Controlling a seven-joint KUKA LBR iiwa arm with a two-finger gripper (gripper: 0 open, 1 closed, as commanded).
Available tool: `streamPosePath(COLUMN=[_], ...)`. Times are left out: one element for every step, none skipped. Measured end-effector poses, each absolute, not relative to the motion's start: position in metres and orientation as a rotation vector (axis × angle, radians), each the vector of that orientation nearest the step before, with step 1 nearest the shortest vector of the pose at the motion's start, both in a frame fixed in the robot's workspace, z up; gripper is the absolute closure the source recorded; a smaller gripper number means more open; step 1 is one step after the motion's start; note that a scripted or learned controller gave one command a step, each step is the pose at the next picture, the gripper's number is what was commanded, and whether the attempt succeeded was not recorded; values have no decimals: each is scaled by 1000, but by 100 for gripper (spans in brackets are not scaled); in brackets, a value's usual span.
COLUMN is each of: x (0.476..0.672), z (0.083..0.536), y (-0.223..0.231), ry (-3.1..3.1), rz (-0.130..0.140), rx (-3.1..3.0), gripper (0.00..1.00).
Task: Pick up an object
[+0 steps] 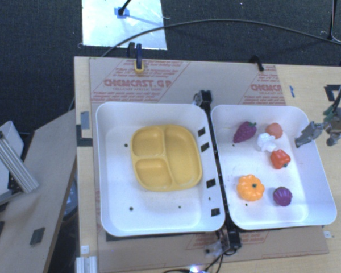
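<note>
Nothing is picked yet: the pincer (304,135) hangs at the right white plastic bin's (318,209) right rim, whether spread or pressed together I cannot tell, apart from the small red toy pepper (279,158).

The grey metal two-finger gripper (308,134) hangs at the right rim of the right white plastic bin (312,206), and right beside it, toward the bin's middle, five small toys crowd together: a dark purple berry-shaped toy (244,132), a small orange-pink ball (274,130), a little white knobbly toy (266,142), a red-orange pepper toy (279,159) and, nearer the front, an orange pumpkin toy (250,187) with a round purple toy (282,196). Bare white floor lies between the toys and the rim by the gripper. Farther away, past the black-clipped wall, the left white plastic bin (116,209) has a yellow three-part plastic plate (166,157) in its middle, with open floor all around it.
</note>
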State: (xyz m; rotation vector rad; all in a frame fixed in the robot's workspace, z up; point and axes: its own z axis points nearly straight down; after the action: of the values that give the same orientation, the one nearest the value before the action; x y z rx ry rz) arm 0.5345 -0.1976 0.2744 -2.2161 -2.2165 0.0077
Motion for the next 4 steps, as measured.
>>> streamPosePath(x=[537, 535, 542, 543], z=[280, 218, 159, 98], y=[-197, -198, -199, -204], ry=[-2227, -2221, -2222, -2222], rz=[-1, 2, 2, 0], rx=[-2218, -2218, -2218, -2220], gripper=[0, 0, 0, 0])
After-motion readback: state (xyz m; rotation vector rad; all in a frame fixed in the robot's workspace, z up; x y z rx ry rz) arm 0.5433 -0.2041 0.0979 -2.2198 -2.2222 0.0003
